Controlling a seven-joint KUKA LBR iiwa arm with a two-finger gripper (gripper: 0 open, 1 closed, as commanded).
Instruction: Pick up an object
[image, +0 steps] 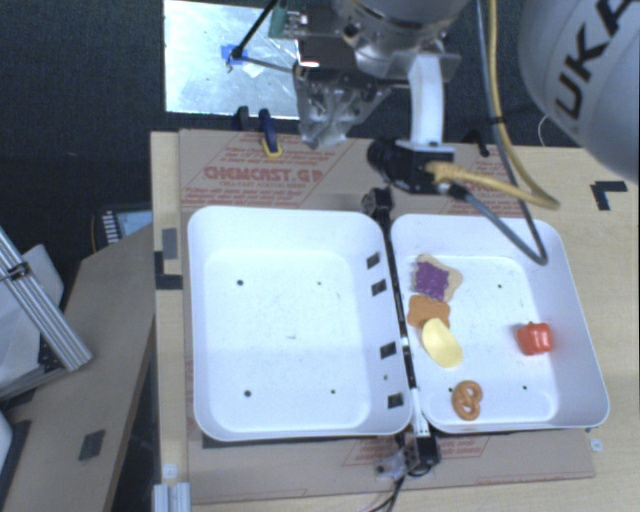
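- Seen from above at a slant, a pale wooden bench carries two shallow white bins side by side. They sit on a cardboard sheet printed with red lettering.
- The left bin is the wider of the two. Its floor shows a few small dark dots.
- The right bin touches the left bin along a shared middle edge, and it holds all the loose things.
- Near the right bin's inner edge, towards the back, a purple piece lies on top of a tan slice.
- An orange piece sits just in front of the purple piece and touches it.
- A yellow oval lies against the front of the orange piece, so these four things form one short line.
- A red piece lies alone near the right wall of the bin, well apart from that line.
- A small brown pretzel lies near the front wall, apart from the yellow oval.
- The grey arm comes in from the upper right.
- Its metal claw hangs above the cardboard sheet behind the left bin, well away from everything in the right bin.
- The claw looks blurred, so it is not possible to tell whether it is spread or pressed together. Nothing can be seen held in it.
- A blue and yellow clip stands on the back edge of the cardboard sheet, just left of the claw.
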